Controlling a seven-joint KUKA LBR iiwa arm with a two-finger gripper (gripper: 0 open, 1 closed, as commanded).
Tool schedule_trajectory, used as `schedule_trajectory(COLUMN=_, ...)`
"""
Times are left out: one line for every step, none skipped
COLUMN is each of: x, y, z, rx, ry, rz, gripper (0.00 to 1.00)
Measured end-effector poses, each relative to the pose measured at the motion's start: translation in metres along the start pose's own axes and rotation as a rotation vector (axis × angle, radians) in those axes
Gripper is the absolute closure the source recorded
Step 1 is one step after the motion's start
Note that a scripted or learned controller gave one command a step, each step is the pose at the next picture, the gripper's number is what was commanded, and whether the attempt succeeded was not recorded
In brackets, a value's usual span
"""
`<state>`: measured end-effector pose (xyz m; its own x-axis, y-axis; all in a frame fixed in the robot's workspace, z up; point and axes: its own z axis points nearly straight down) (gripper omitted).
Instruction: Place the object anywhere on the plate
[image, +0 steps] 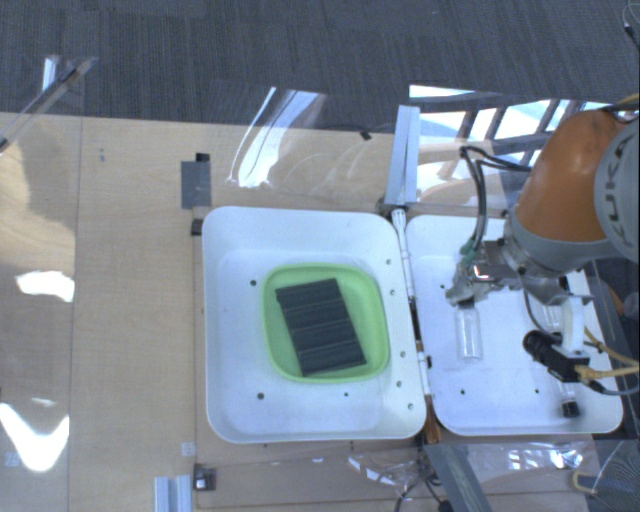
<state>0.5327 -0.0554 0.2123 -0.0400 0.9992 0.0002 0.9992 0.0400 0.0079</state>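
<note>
Plate (372, 300) in the left bin (225, 330) already carries the dark ridged block (320, 326), so the placing looks done, while the gripper (468, 312) hangs over the right bin (500, 400), whether wide or narrow I cannot tell.

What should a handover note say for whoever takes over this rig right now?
Gripper: over the right bin, directly above a small clear object; state of the jaws cannot be read.
Green plate: in the left bin, with a dark ridged block lying on it.
Done: the block is on the plate.
Left: possibly nothing; a grasp of the clear object is unconfirmed.
</note>
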Motion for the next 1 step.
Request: schedule_trajectory(x=0.0490, y=0.0545, z=0.0146, rx=0.002, ry=0.000, rz=-0.155, gripper=1.00)
